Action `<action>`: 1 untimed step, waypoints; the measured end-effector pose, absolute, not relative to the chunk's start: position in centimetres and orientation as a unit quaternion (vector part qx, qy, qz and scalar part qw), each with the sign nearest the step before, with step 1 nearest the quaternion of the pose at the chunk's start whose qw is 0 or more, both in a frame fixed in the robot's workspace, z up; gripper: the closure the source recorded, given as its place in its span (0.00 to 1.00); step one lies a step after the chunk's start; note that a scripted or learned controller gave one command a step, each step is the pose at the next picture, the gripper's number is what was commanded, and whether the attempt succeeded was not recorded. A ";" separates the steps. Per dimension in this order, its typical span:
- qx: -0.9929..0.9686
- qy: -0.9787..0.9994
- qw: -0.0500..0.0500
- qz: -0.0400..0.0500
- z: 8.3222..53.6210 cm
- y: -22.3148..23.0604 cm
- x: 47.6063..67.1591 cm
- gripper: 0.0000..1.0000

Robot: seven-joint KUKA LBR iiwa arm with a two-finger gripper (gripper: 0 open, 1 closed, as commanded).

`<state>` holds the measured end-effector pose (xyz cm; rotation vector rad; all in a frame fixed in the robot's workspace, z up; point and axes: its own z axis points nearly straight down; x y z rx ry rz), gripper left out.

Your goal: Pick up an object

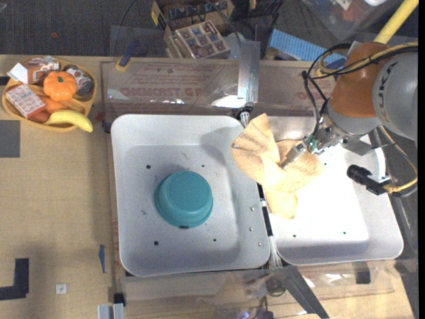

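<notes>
A tan cloth (pixel 265 158) hangs crumpled over the divider between the two white bins, casting a shadow on the left bin's back wall. My gripper (pixel 299 153) reaches in from the right over the right bin (pixel 345 224), and its fingers are pinched into the cloth's gathered middle, shut on the fabric. The cloth's folds spread left over the left bin's corner and down toward the right bin's floor. A teal bowl (pixel 184 198) lies upside down in the middle of the left bin (pixel 133 151), well left of the gripper.
A basket (pixel 13 105) with a small pumpkin, a banana and boxes sits on the bench at the far left. A clear plastic panel (pixel 172 85) stands behind the bins. Cables and a black fitting (pixel 365 178) hang by the arm's wrist over the right bin.
</notes>
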<state>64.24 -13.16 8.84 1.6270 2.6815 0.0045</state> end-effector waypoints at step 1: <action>0.438 0.899 0.004 0.001 11.1 -15.7 64.8 0.00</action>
